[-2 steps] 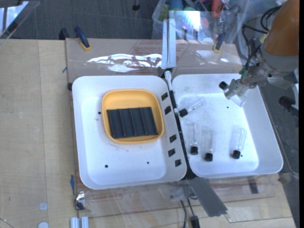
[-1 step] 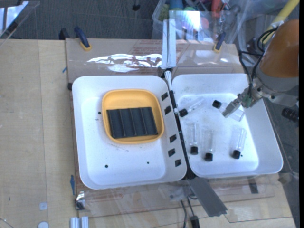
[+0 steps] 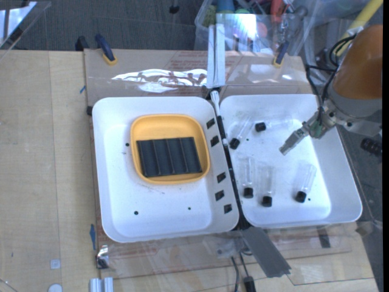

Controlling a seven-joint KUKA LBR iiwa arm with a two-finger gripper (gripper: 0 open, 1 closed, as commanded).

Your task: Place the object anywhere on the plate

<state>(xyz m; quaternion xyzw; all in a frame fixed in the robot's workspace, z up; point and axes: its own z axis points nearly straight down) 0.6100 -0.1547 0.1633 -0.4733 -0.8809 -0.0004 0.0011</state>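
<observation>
A yellow plate (image 3: 141, 126) sits in the left bin (image 3: 109, 212). A dark grey ridged rectangular block (image 3: 169, 157) lies flat on the plate and covers most of its middle. My gripper (image 3: 285, 148) hangs over the right bin (image 3: 340, 181), pointing down and to the left, well away from the plate. Nothing shows at its tip. It hovers above bare bin floor between the clear vials.
Several clear vials with black caps lie in the right bin, among them one (image 3: 248, 176) near the divider, one (image 3: 304, 178) at the right and one (image 3: 240, 132) further back. Black clips (image 3: 220, 177) line the divider. A clear box of clutter (image 3: 261, 5) stands behind the bins.
</observation>
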